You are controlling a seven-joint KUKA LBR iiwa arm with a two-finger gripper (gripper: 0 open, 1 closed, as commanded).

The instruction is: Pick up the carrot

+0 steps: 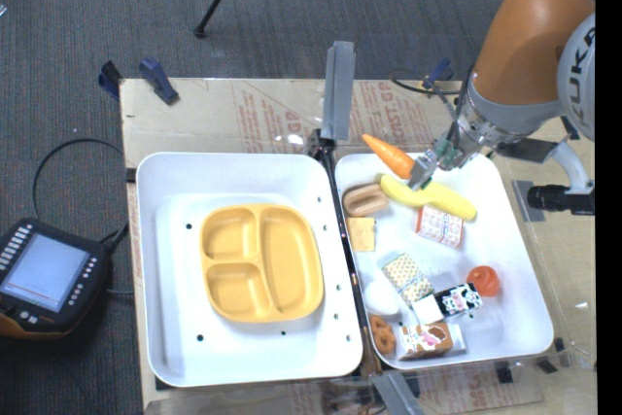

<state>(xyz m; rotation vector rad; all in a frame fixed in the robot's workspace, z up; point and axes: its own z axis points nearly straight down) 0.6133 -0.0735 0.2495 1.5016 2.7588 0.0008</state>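
Camera view: the gripper [424,172] is small and partly blurred over the banana [429,196], so its grip state cannot be told. The arm [525,53] slants in from the right. The carrot [388,154] lies near the right bin's [515,209] far-left corner, just beside the gripper.

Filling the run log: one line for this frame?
task: pick carrot | orange tapered carrot: right white bin, far end, not held | tool: over yellow banana, beside carrot
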